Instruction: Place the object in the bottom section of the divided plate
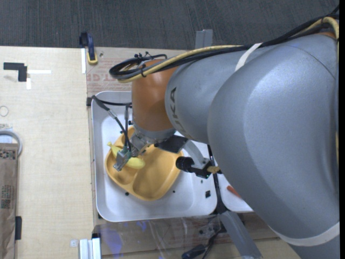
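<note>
While the bench (pixel 43 144) sits bare at left, the yellow divided plate (pixel 153 179) lies in the white bin (pixel 105 198). Yellow object (pixel 135 163), probably a light, slick plastic toy, rests on the plate's left part under the gripper (pixel 123 158). Jaw state: cannot tell. Grip its middle.

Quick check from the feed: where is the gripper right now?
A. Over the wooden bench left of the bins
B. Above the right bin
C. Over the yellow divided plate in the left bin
C: the gripper hangs over the yellow divided plate, beside a small yellow object there.
</note>
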{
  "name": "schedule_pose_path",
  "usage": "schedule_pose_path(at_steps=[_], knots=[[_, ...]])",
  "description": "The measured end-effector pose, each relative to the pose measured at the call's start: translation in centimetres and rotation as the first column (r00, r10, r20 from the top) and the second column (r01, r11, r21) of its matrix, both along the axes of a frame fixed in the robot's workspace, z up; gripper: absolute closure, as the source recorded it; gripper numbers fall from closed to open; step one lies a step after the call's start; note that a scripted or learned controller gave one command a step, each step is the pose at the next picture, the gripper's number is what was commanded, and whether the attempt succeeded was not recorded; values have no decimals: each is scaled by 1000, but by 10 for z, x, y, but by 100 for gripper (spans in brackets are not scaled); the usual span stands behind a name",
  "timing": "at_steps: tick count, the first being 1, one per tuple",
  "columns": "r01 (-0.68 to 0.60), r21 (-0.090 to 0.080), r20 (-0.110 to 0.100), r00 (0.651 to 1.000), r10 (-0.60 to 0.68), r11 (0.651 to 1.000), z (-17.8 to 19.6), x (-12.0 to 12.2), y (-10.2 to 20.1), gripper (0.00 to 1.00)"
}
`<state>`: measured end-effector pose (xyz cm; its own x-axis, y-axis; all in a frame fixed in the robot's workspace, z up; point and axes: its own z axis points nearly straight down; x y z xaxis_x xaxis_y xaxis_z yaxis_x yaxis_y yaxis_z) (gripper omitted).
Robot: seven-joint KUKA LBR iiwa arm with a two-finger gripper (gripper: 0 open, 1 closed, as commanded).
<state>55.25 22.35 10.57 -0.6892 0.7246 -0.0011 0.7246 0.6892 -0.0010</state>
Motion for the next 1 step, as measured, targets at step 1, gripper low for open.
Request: schedule_pose_path(at_steps=[1], knots=[[5, 0, 1, 1000, -5, 1000, 113, -15, -50, 0]])
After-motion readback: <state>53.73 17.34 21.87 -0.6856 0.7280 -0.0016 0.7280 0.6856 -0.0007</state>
